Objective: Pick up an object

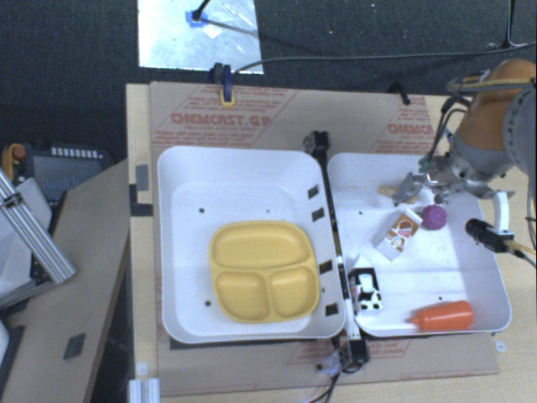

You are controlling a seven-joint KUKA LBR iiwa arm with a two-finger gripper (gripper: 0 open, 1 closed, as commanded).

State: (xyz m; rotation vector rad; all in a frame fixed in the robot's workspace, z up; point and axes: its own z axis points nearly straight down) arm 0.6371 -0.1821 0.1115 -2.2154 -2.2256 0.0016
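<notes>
Hand (417, 188) near right bin's (503, 296) far edge

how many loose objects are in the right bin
4: a purple ball near the gripper, a small carton beside it, a black-and-white toy at the front left, an orange carrot at the front. The arm may hide more.

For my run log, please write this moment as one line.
gripper: above right bin, far side | nearest: purple ball, small carton | left bin: yellow tray | grasp: none seen
</notes>
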